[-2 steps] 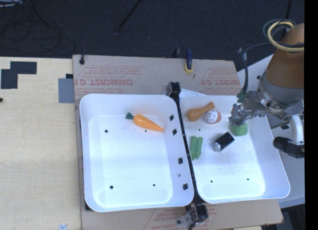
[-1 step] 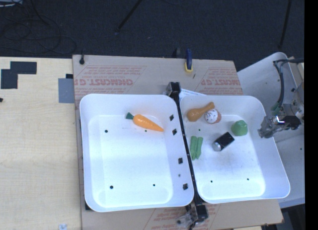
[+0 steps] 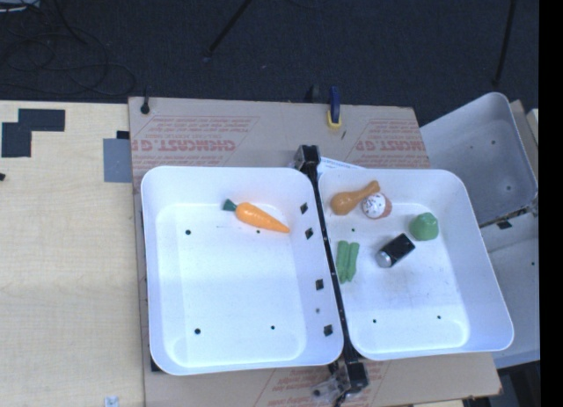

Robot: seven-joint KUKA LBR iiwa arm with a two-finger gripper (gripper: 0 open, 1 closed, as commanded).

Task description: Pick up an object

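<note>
Since the carrot (image 3: 260, 216) lies alone in the left bin (image 3: 167, 308), I'd pinch its stiff, light middle; gripper state: can't tell.

Light wooden bench (image 3: 62, 256) bearing a brown cardboard sheet (image 3: 264, 137) (printed lettering reads upside down). On the sheet, two shallow white bins side by side: left bin (image 3: 167, 308) and right bin (image 3: 479, 308), their inner rims touching along black clips (image 3: 318, 284).
</note>
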